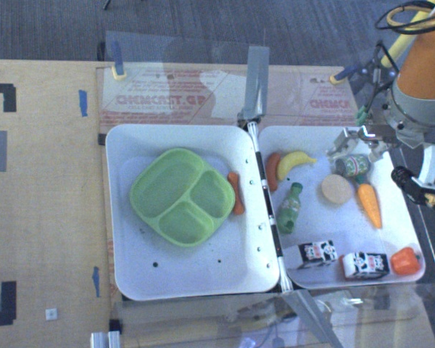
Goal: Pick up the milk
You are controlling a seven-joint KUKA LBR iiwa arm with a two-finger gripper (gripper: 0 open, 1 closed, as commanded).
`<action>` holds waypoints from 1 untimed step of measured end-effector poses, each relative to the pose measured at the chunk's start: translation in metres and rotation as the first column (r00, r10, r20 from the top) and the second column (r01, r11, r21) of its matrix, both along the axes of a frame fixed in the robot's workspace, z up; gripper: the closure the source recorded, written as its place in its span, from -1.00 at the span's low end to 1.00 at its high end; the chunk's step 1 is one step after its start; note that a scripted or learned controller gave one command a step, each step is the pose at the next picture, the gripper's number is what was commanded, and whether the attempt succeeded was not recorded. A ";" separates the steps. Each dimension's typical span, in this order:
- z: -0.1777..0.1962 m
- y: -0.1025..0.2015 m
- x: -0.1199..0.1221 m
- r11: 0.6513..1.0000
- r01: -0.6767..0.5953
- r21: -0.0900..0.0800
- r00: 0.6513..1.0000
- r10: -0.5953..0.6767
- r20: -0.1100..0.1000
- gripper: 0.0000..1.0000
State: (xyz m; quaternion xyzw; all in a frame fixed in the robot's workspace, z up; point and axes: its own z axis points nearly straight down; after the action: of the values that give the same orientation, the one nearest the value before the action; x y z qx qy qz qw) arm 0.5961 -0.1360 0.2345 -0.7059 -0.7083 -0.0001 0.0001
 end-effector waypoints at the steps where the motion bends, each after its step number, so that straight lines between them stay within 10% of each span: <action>1: 0.008 0.016 -0.015 1.000 -0.016 0.001 1.000 0.016 -0.001 -1.00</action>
State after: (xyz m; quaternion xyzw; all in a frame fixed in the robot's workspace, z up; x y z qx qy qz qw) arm 0.5811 -0.1204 0.2423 -0.7001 -0.7140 -0.0001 0.0005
